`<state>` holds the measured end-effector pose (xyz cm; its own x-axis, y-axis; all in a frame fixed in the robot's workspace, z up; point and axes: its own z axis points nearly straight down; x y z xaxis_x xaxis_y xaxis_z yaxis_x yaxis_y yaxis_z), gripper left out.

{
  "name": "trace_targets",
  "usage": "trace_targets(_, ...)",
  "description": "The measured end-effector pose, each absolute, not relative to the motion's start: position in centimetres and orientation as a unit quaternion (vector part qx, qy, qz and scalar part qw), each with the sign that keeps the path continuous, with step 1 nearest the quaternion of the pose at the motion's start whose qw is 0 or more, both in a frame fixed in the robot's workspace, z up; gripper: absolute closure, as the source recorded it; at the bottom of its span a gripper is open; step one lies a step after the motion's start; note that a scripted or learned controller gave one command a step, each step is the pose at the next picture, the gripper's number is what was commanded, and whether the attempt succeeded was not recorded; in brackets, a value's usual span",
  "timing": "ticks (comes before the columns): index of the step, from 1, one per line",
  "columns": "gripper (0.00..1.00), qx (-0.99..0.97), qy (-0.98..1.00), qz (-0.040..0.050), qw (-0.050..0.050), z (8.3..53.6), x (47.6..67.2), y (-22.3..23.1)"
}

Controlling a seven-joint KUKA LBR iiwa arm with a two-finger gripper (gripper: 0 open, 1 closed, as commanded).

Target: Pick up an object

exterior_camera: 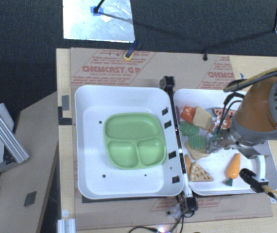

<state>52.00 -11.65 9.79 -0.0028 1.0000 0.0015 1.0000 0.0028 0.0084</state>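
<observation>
The robot arm (265,108) reaches in over the right bin (273,176), its gripper (215,142) low among a heap of toy food in that bin's left half. Whether the gripper is spread or closed cannot be told from this angle, and nothing can be seen held in it.

Taking the gripper as the landmark, the nearest candidate is the green ridged piece (195,141), just to its left and seemingly touching or almost touching the tip. A tan wedge (202,116) lies just above and to the left, with a red piece (188,113) beyond it toward the bin's top left corner. A pale flat slice (197,153) sits just below the gripper. The cracker-like triangle (199,173) lies farther below, near the bin's front left corner. The carrot (233,165) lies below and to the right, apart from the heap, its long axis running roughly front to back with a slight lean, orange end up.

The left bin (87,130) holds 1 green tray (132,140) with 3 compartments, 1 wide and 2 smaller, all bare.

Judging by position, the pick is likely aimed at the green ridged piece or its neighbours; the crowding there could make a clean grasp difficult.
</observation>
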Motion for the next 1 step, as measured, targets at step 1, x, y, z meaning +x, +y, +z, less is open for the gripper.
trace_targets(1,1.0,0.706,0.709,0.0016,0.003,16.09,52.29,-12.14)
